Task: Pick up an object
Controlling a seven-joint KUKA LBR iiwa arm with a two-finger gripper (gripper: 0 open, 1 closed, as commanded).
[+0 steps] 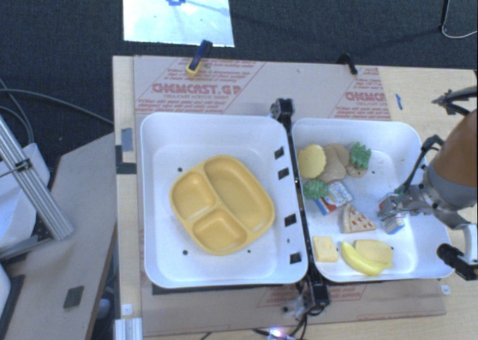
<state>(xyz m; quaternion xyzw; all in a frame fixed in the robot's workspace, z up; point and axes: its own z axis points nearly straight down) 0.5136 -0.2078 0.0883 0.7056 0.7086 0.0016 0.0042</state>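
Two white bins side by side on table, left bin holding a yellow tray with three compartments, lying at a slant near its middle. Right bin crowded with toy food, all placed here relative to the pizza slice: banana just below it, touching a yellow chip; cheese square down and left; small red-and-white packet just above-left; green leafy bit further left; yellow round up and left against a tan potato shape; green broccoli-like piece straight above. End effector just right of pizza slice, low over bin floor, arm coming in from right edge. Opening of end effector impossible to tell from this angle; nothing seen between its tips. No food visibly lifted off bin floor.
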